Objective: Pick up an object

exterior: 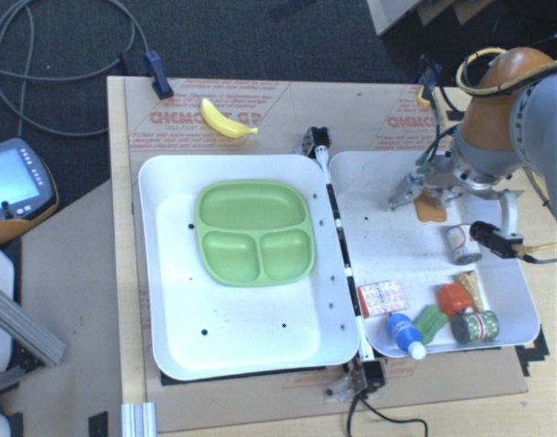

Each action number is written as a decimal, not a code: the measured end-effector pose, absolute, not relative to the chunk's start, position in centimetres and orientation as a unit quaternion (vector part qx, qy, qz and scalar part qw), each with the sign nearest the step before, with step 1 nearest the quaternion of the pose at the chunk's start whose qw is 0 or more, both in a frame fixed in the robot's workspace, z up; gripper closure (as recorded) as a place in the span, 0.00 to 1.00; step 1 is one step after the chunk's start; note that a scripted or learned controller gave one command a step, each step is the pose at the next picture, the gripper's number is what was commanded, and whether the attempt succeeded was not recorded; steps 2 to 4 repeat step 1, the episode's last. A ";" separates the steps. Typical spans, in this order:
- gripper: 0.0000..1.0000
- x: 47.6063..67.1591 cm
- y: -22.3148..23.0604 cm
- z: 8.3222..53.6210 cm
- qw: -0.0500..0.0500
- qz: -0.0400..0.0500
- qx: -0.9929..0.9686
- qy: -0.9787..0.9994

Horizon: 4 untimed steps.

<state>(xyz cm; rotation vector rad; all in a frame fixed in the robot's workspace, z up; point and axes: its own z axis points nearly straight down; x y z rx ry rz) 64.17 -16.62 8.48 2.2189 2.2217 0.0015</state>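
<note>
Camera view: claw (pixel 430 192) over small tan-orange block (pixel 431 210), R bin (pixel 369 176); finger state can't tell.

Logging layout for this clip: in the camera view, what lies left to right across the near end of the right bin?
Patterned red-and-white packet → blue bottle with white cap → green object → red object → small dark can with green label.

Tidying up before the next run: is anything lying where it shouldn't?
Yes. A banana lies on the cardboard behind the left bin, outside both bins, while the other small items sit in the right bin.
</note>
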 end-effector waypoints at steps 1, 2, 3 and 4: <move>0.00 66.7 -19.5 16.8 0.002 0.001 0.707 0.707; 0.00 66.7 -19.5 16.8 0.002 0.001 0.707 0.707; 0.00 66.7 -19.5 16.8 0.002 0.001 0.707 0.707; 0.00 66.7 -19.5 16.8 0.002 0.001 0.707 0.707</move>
